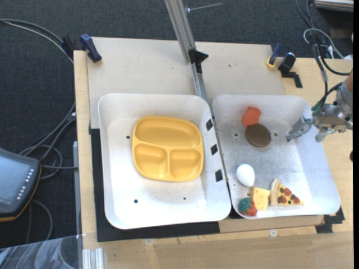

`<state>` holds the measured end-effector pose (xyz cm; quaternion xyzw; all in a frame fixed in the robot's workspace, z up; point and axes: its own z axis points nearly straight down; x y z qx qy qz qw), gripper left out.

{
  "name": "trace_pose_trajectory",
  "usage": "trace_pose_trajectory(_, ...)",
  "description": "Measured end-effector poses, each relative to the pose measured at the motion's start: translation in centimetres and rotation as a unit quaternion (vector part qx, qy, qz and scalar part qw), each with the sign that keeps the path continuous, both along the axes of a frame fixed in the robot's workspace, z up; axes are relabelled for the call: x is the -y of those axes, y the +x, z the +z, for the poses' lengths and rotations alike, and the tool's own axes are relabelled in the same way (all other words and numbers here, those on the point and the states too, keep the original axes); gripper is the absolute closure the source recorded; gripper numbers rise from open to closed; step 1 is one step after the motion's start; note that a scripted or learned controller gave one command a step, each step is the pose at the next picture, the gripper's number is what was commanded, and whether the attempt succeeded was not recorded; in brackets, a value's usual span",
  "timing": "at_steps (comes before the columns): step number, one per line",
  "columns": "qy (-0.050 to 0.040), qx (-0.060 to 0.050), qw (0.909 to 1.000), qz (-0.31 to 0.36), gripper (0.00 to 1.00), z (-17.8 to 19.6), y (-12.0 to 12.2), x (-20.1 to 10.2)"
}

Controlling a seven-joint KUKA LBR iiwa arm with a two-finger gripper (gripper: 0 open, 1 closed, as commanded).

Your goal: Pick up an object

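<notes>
Gripper (305, 129): hanging beside the right bin (314, 167) rim; fingers' gap I cannot tell.
Egg (245, 175): sitting mid-bin, looking smooth, slippery; grasping its sides.

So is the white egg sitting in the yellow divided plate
No, the white egg lies in the right bin, while the yellow divided plate sits in the left bin.

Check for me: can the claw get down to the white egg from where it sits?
Probably yes. The claw hangs at the right bin's edge, and the egg lies apart from its neighbours.
</notes>
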<state>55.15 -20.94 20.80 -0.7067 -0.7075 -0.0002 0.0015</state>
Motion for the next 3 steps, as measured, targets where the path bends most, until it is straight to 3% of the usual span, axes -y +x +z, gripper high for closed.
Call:
trace_pose_trajectory(1,0.0000,0.000,1.0000,0.000,0.00,0.0,0.0,0.0)
trace_pose_trajectory(3,0.0006,-0.003,1.0000,-0.001,0.00,-11.4,-0.8,0.1)
